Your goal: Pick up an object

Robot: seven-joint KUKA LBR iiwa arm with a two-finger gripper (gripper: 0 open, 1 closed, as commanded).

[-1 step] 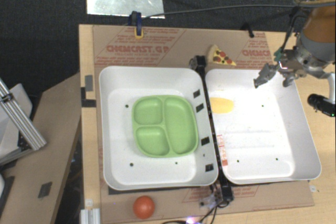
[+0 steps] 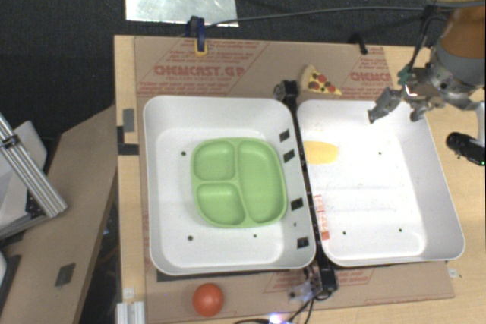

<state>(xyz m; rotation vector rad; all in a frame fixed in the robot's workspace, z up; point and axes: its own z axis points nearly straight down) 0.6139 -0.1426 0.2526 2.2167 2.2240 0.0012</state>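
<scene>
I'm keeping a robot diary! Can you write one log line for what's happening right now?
gripper: open, above right bin's far edge, holding nothing | yellow piece: in right bin, untouched | green tray: in left bin

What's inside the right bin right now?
The right bin holds one yellow object near its left wall. The gripper hangs over its far edge, covering a little of the floor.
</scene>
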